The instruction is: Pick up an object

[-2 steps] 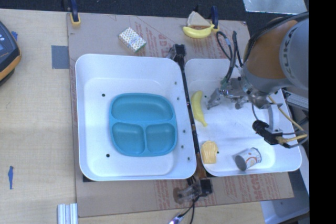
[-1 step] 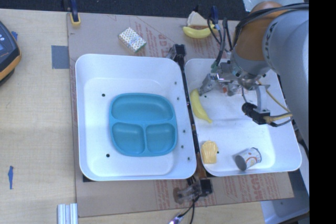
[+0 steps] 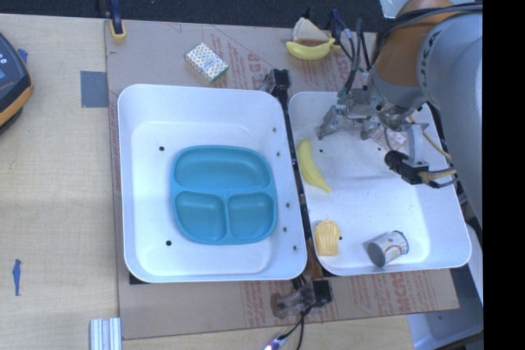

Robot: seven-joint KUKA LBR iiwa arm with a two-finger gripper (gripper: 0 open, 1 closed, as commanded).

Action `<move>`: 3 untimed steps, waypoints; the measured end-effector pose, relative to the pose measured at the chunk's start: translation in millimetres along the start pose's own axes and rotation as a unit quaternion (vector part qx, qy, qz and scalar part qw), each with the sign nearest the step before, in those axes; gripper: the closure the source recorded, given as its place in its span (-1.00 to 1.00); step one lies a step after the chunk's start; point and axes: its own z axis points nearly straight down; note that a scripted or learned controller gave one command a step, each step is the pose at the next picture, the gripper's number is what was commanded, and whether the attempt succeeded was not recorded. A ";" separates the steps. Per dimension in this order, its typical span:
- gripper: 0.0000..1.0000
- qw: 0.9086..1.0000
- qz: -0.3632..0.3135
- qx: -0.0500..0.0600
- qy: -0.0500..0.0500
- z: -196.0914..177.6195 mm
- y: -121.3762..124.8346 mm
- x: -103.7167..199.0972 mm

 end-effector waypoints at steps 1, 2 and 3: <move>-1.00 1.000 -0.001 0.000 0.000 0.2 0.2 24.0; -1.00 1.000 0.000 -0.001 0.000 0.0 0.4 13.2; -1.00 1.000 -0.001 -0.002 0.000 -101.0 -35.2 60.7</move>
